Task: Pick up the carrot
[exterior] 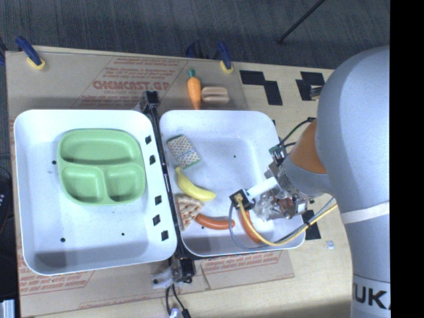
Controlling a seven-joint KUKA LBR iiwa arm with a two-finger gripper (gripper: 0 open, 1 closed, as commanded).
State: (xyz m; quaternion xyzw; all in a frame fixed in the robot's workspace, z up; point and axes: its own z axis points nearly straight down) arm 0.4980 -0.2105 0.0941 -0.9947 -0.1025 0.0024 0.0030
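From my station I saw the arm (351, 171) bulking over the bench's right side, its grey body hiding much of the right bin's (218, 121) right wall. That bin sat beside the left bin (33, 197), which carried a green divided plate (103, 165). The gripper (275, 204) hung low in the right bin's near-right corner, wrapped in cables — I could not tell how its fingers stood, nor see anything held there.

The carrot (193, 90) was not in either bin. It lay on the bench just beyond the right bin's far wall, towards that wall's left end, right beside a small tan bun-like item (214, 96). Its long axis ran roughly square to the far wall, green top pointing away from the bin, orange tip towards it.

So the relation that mattered — the carrot lay diagonally across the whole right bin from the gripper, over the far rim, well apart. I judged the arm would have to lift clear of the bin and cross that wall.

Smaller items in the right bin: a banana (193, 187), a red sausage (212, 222), a waffle-like piece (188, 210) and a patterned block (183, 150).
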